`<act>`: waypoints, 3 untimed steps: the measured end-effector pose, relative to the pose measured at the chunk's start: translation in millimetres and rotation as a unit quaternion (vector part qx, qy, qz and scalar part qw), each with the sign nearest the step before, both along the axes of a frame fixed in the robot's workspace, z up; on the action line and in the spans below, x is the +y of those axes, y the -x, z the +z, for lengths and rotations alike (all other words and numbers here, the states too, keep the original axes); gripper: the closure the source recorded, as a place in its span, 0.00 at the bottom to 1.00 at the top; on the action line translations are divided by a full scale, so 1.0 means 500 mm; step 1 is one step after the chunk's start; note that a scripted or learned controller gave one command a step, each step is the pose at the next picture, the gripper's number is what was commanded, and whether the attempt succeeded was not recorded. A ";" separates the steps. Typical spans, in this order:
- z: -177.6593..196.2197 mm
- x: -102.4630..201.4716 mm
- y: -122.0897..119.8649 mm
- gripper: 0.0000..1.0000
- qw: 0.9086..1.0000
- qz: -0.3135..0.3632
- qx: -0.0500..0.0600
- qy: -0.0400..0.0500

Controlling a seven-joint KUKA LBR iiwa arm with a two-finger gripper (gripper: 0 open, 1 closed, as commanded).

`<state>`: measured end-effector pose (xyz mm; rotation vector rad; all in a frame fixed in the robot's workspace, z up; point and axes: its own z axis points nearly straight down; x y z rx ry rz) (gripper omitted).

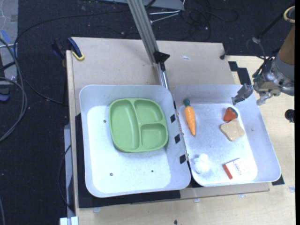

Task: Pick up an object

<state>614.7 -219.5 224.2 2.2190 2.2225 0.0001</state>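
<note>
In the right bin point(262, 125) lie an orange carrot point(190, 118) with a green top, a red strawberry-like piece point(229, 114), a tan bread slice point(233, 131), a small white object point(202, 163) and a red and white packet point(234, 168). My gripper point(252, 95) hangs over the bin's upper right edge, above and to the right of the red piece. Its fingers point(242, 95) stand apart with nothing between them.
The left bin point(93, 163) holds a green divided plate point(139, 124). A slanted metal pole point(145, 27) rises behind the bins. A yellow and blue clamp point(75, 50) sits at the bench's back left corner. Cables lie on the dark floor around.
</note>
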 end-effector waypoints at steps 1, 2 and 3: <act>-0.118 0.003 0.018 0.00 1.000 -0.001 0.003 -0.001; -0.244 0.000 0.030 0.00 1.000 -0.001 0.003 -0.001; -0.264 0.001 0.029 0.00 1.000 -0.001 0.000 0.000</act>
